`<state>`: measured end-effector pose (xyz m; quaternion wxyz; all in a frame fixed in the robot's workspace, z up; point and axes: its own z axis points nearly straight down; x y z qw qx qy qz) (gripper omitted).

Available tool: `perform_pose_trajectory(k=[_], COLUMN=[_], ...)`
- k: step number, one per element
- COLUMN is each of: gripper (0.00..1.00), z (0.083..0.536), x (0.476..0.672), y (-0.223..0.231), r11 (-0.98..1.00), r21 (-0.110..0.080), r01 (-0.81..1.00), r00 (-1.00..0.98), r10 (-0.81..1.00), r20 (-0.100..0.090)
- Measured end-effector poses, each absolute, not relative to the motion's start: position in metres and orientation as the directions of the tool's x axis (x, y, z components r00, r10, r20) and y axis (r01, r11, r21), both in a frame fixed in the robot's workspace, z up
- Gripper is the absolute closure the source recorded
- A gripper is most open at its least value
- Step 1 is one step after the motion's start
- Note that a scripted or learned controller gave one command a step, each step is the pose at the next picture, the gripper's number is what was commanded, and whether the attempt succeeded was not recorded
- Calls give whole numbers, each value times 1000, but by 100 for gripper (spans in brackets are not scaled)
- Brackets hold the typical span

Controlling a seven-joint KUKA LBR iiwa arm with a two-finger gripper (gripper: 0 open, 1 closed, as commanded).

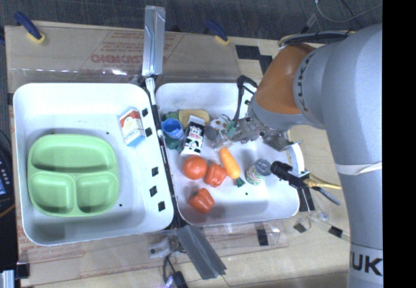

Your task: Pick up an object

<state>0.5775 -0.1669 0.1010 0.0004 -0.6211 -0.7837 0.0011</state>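
The right bin (279,205) holds several small items. A blue cup (172,129) stands at its left, beside a black and white carton (193,138) and a yellow piece (195,115). Lower down lie a red tomato (194,168), a red pepper (215,175), an orange carrot (229,163) and a second red pepper (202,199). A small round grey and green item (255,173) lies to the right of the carrot. My gripper (229,129) is low in the bin's upper middle, just above the carrot and right of the carton.
The left bin (39,95) holds a green divided plate (73,173) and a small red and white carton (132,127). A metal divider bar (153,39) stands between the bins at the back. The grey arm (338,85) covers the right bin's right side.
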Motion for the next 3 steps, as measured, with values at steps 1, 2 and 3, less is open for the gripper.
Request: perform_pose_trajectory(k=[1,2,3], gripper=[100,100,100], z=[230,160,231], x=[544,541,543], y=[-136,-154,-120], r11=[-3,-138,-191], r21=[0,-7,-2], r01=[1000,990,982], r00=[3,138,191], r10=[1000,990,982], r20=[0,0,1])
